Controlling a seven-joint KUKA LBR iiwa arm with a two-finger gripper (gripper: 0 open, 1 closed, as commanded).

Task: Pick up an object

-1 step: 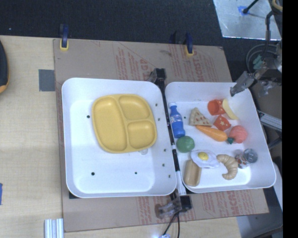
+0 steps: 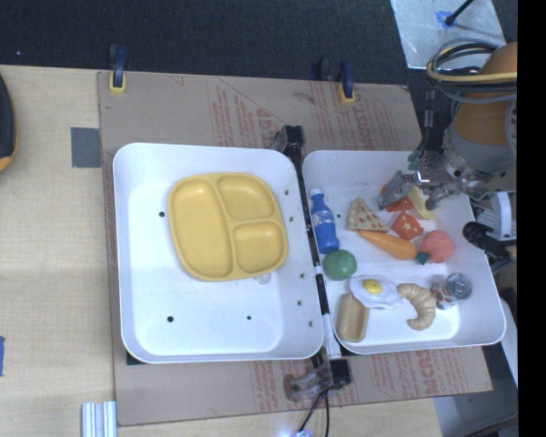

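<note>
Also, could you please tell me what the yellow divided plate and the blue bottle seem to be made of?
The plate looks like matte moulded plastic: one even yellow, soft rounded dividers, no glare. The bottle seems glossy plastic, probably a toy: solid blue with a white cap and label.

Grey arm (image 2: pixel 478 107) with orange band reaching in from the frame's upper right, wrist bent down, gripper (image 2: pixel 402 189) low at right of centre.

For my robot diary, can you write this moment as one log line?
gripper: over right bin, above red piece | holding: nothing seen | yellow tray: left bin
</note>
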